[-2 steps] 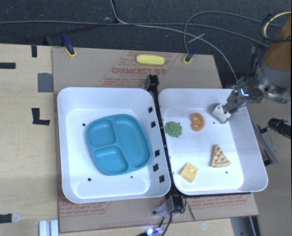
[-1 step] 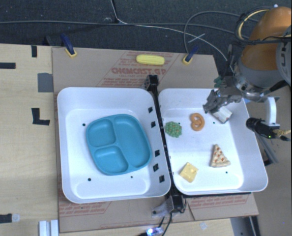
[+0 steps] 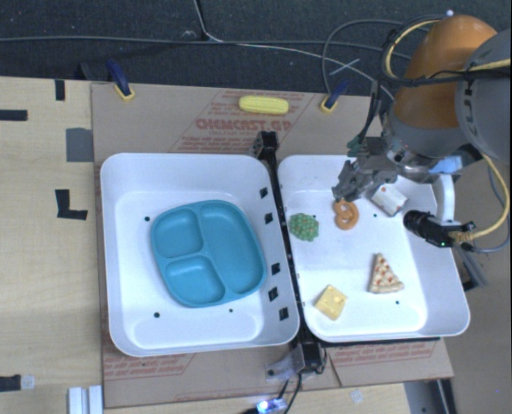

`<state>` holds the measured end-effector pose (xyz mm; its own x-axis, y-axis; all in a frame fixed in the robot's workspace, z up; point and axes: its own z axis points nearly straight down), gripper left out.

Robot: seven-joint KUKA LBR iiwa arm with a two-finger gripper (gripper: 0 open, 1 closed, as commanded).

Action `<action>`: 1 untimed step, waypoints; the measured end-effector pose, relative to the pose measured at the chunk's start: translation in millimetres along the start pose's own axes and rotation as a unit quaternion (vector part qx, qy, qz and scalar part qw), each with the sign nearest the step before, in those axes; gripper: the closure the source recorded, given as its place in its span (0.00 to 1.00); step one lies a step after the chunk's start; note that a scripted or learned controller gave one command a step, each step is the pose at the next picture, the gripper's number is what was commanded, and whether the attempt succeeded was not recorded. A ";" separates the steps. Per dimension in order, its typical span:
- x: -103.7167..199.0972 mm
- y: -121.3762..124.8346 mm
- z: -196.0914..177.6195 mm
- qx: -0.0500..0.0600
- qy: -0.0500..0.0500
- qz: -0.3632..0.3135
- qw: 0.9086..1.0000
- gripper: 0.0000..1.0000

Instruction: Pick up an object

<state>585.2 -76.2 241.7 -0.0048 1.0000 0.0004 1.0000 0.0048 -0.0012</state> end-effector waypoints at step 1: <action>64.0 -2.7 3.7 0.000 0.001 -0.001 1.000 1.00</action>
<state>582.1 -12.2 238.0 -0.0072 1.0000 0.0014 1.0000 0.0072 -0.0021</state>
